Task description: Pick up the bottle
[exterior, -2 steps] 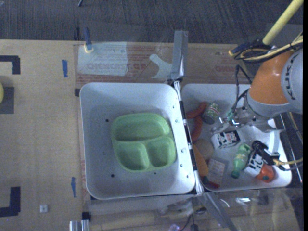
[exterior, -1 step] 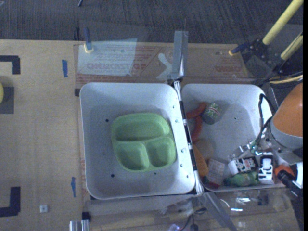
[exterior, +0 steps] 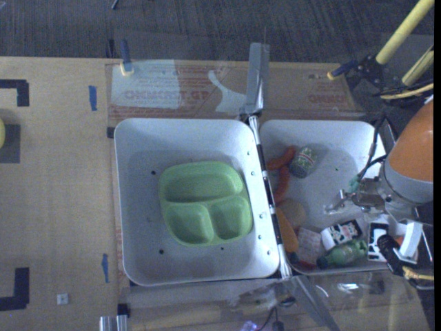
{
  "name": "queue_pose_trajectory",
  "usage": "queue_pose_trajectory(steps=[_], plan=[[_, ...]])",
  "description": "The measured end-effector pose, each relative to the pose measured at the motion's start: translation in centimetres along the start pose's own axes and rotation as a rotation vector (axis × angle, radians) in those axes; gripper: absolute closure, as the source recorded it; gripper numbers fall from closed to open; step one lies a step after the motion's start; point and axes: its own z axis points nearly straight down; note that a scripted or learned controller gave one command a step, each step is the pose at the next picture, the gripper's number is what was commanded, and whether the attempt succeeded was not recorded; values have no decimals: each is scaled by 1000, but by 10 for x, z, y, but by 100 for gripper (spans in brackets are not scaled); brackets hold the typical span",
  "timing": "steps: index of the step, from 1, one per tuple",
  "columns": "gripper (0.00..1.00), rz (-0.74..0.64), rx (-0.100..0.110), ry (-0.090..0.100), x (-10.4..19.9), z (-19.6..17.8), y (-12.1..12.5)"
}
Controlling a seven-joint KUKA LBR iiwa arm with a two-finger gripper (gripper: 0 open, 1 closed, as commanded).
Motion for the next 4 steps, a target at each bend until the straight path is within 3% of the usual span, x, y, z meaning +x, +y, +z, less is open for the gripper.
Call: queue_pose_trajectory(steps=[1, 2, 3, 4], plan=[[0, 606, 1, 0, 1, 13, -7], [0, 1003, 5, -1, 12, -47, -9], [0, 1133, 5, -1, 8, -110, -8], [0, 967, 8, -1, 100, -33, -21]])
